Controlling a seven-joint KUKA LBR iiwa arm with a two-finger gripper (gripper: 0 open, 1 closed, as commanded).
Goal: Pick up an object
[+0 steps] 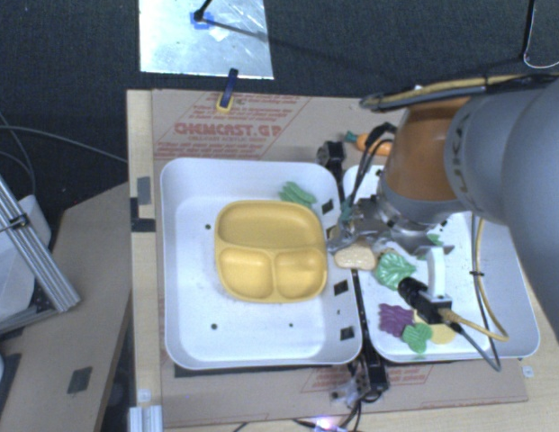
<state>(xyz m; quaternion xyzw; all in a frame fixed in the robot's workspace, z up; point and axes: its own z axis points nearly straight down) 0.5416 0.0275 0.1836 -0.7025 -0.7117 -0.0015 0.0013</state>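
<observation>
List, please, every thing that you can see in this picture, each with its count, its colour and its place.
Bins: two, white, side by side on the bench, left bin, right bin.
Divided tray: one, yellow, in the left bin.
Leafy piece: one, green, left bin, far right corner.
Flat piece: one, beige, over the divide between the bins.
Leafy piece: one, green, right bin.
Piece: one, purple, right bin, near edge.
Small piece: one, green, beside the purple one.
Metal sheet: one, silver, beyond the bench.
Arm: one, grey with orange band, above the right bin.

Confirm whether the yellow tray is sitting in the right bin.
No. The yellow tray lies in the left bin, while the right bin holds small toy foods.
</observation>
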